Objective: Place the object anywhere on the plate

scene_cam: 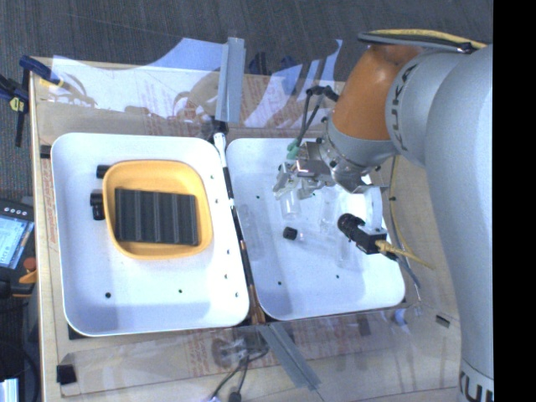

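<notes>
1. In the camera view, a dark ribbed block [157, 216] is seen lying flat on the yellow plate [155, 172] in the left bin [75, 283].
2. Its long axis is set left to right across the view, with the ribs crossing it.
3. The gripper [297, 181] is held over the right bin [335, 296], near a small black piece [290, 234]. Whether it is open or closed cannot be told.
</notes>
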Robot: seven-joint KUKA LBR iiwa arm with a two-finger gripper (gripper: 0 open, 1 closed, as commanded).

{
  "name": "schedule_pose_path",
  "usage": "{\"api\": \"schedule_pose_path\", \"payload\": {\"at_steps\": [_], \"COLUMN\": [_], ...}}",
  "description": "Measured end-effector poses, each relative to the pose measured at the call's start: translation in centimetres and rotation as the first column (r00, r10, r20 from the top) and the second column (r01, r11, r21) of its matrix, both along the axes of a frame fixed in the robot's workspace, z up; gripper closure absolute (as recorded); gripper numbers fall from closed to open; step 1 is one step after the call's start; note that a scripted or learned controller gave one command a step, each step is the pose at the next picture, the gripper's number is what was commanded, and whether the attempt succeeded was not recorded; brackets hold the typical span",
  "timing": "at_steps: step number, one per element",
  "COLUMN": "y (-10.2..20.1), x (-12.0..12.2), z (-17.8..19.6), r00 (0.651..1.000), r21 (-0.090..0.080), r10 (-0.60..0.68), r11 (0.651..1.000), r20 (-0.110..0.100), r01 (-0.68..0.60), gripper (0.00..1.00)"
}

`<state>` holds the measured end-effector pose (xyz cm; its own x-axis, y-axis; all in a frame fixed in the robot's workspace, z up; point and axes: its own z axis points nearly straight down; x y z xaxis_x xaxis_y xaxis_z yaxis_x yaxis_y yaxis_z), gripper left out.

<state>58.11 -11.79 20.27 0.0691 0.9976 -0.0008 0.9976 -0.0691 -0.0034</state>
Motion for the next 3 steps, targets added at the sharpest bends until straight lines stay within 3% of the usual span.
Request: {"api": "schedule_pose_path", "payload": {"at_steps": [1, 2, 3], "y": [4.5, 11.2, 11.2], "x": [-1.0, 1.5, 1.5], "z": [7.2, -0.2, -0.2], "r00": [0.985, 0.894, 0.895], "r21": [0.001, 0.003, 0.002], "r10": [0.172, 0.447, 0.447], "r11": [0.985, 0.894, 0.895], "r20": [0.001, -0.002, -0.001], "r01": [-0.172, -0.447, -0.447], "gripper": [1.0, 1.0, 0.0]}}
